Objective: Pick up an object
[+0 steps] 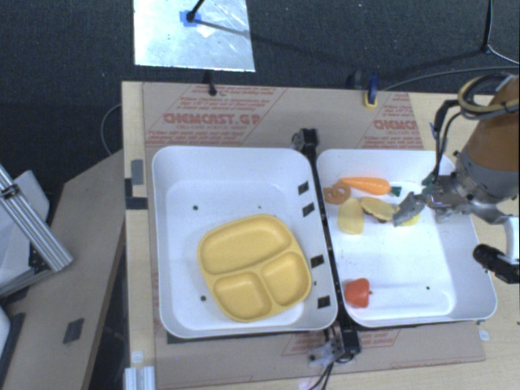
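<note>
The surface (244, 108) comes first, a pale brown board printed with faded red lettering, sitting on dark carpet. On it the left shallow white plastic bin (183, 181), smooth and rounded at the corners, carries a yellow plastic tray (254, 266) with three moulded compartments, lying at a slant. Beside it, sharing a black clipped divider, sits the right shallow white plastic bin (406, 287). The grey arm (487, 157) with its orange band comes in from the right, cut off by the frame edge, cables looping above it. Its end effector (409, 210) is low over the right bin's upper part, a grey metallic tip against a small yellowish piece (380, 210); whether the tip is spread or closed, and whether it has hold of anything, I cannot tell, the shapes blur together there. Just left lies a pale yellow wedge-shaped piece (351, 217), matte and soft-edged. Above it an orange carrot-shaped toy (366, 185) stretches sideways, touching a small tan ring (336, 192). Well apart, near the front wall, rests a small red-orange pepper-like toy (357, 292).
</note>
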You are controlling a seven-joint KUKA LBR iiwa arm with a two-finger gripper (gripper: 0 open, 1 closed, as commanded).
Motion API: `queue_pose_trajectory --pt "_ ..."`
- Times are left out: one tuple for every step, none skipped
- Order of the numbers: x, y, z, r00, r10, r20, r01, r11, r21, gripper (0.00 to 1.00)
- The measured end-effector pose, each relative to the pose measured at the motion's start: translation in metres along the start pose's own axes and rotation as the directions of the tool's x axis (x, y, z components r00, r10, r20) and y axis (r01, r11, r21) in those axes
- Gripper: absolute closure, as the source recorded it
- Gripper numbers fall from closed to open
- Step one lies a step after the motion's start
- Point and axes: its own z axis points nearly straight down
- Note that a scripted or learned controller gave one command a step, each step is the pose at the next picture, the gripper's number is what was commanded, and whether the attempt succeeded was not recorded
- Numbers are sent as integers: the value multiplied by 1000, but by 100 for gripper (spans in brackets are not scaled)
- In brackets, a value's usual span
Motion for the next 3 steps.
queue_pose_trajectory --pt "0 3 -6 1000 -3 2 3 1000 -12 0" --pt "5 9 38 1000 -2 1 2 1000 -9 0" --pt "3 13 100 1000 -1 1 1 1000 -7 0"
